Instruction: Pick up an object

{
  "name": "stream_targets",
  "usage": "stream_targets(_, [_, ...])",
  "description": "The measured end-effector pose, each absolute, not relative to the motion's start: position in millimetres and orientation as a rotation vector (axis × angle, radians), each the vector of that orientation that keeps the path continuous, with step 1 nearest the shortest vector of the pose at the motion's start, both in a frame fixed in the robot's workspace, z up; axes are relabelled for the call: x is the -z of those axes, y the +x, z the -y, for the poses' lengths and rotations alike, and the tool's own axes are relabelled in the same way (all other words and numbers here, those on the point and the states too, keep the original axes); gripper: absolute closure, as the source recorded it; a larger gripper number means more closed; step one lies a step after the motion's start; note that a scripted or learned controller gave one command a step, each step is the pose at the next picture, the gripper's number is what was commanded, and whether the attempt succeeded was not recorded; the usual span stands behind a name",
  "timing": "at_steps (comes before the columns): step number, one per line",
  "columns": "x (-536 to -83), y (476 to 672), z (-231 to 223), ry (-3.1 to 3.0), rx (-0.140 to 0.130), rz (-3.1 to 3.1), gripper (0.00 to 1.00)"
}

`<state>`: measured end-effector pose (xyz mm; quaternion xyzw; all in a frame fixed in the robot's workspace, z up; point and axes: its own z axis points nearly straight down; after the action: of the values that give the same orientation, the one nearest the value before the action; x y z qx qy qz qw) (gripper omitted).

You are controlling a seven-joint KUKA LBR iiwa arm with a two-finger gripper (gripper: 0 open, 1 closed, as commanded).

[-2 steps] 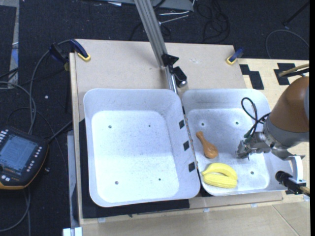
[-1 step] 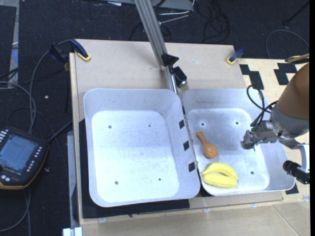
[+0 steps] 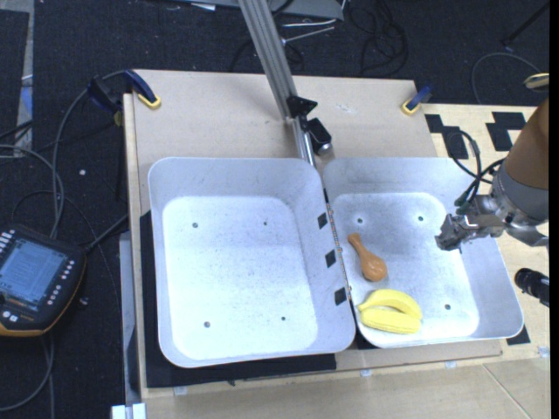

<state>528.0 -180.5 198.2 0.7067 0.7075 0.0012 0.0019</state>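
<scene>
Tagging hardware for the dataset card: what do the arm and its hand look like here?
The arm enters from the view's right: an orange-brown band above a grey wrist section. Dark cables loop along the wrist toward the hand, which is a small, dark grey metal assembly. No markings are legible.

Arm is entering from the right, its orange band (image 3: 534, 151) showing at the frame edge above the grey wrist (image 3: 517, 206). Wrist is angling down and leftward over the right bin (image 3: 489, 317), taken here as the landmark. Gripper (image 3: 448, 236) is hanging above the bin's right-hand part, near its far right wall, pointing toward the bin floor. Dark cabling is looping beside the wrist on the bin's far side. Finger state is not resolvable at this scale.
</scene>
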Motion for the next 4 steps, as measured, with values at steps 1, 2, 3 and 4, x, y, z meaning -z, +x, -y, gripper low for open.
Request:
stream_targets(1, [-241.0,528.8,180.5,2.218,-0.003,-2.220,1.00])
stream_targets(2, [-249.7,534.3,124.8,2.216,-0.002,-2.228,1.00])
stream_targets(3, [-237.7,535.5,71.3,2.217,0.000,-2.227,1.00])
stream_targets(4, [-244.0,547.5,13.7,2.216,-0.001,-2.228,1.00])
